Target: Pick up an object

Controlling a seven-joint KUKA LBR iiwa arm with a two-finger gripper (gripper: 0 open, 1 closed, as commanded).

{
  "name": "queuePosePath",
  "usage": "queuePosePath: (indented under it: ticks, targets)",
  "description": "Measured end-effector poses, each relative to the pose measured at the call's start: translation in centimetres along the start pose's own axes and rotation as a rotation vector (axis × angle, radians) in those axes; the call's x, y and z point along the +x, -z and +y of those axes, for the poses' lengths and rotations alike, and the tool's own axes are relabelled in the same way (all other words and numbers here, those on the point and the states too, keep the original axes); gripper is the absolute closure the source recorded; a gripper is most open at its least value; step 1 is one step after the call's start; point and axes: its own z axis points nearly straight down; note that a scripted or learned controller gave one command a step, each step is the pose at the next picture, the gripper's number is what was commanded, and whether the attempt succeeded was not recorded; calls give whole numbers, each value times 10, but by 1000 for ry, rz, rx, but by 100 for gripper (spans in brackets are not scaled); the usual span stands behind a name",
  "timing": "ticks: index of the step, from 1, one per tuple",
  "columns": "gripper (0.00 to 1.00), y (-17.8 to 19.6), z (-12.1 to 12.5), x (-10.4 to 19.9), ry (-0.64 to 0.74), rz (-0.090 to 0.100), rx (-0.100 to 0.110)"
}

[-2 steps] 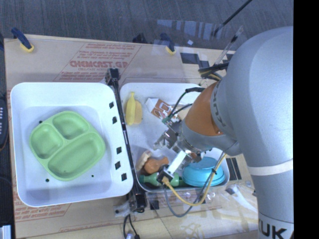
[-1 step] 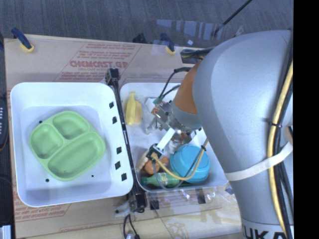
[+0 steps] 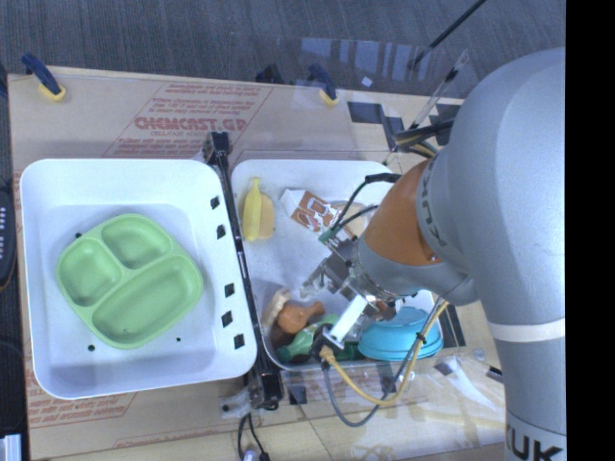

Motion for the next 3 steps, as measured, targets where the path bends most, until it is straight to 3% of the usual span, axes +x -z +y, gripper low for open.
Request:
queuePosePath:
  ticks: [1,2,3]
  targets:
    - [0,-21,43,56,-37,-7,-7]
    - [0,-13,-13,5,216,-7,-8]
    - [0,-21,39,59,459,-13,-8]
